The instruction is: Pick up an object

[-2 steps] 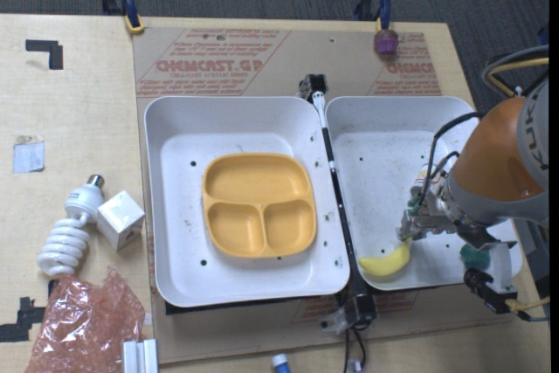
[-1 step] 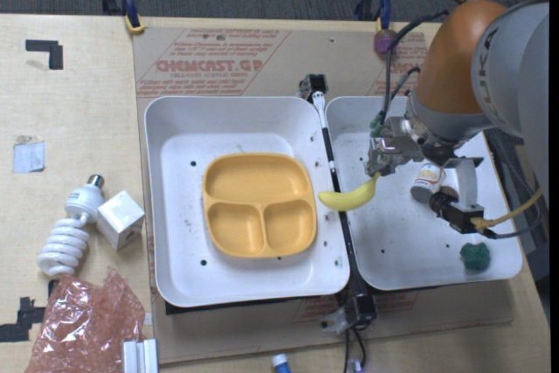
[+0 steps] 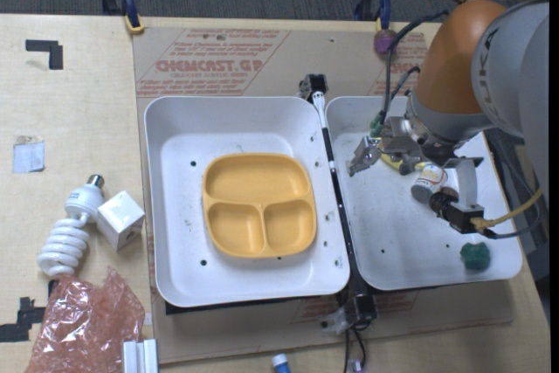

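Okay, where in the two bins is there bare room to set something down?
Right bin: bare floor at its near-left, between the divider and the green object. Its far-right is crowded by the arm. Left bin: just a margin around the yellow tray.

Arm cut off (right edge).

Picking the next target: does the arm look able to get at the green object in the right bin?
Probably yes. The green object lies alone near the right bin's front right corner, nothing on it, with the gripper already over that bin.
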Action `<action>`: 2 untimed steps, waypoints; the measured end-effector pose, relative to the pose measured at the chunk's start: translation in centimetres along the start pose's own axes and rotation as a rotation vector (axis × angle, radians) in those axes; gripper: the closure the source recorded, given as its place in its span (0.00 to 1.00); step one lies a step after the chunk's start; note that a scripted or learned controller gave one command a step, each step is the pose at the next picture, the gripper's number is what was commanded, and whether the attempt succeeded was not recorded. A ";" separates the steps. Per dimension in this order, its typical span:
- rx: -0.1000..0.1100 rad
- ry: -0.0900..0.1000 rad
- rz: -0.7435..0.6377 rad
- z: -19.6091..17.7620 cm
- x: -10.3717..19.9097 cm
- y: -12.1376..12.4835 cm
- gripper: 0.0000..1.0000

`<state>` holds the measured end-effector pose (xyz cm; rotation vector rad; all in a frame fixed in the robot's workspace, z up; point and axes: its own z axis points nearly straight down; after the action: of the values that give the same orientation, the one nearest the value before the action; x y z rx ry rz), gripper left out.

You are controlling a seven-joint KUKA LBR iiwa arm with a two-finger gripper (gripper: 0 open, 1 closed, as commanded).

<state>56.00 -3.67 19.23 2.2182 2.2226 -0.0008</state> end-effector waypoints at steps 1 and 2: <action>0.002 0.001 0.002 7.3 -6.2 -3.4 0.00; 0.001 0.002 0.003 10.0 -5.6 -4.9 0.00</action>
<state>51.07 -9.33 9.23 2.2229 2.2206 -0.0002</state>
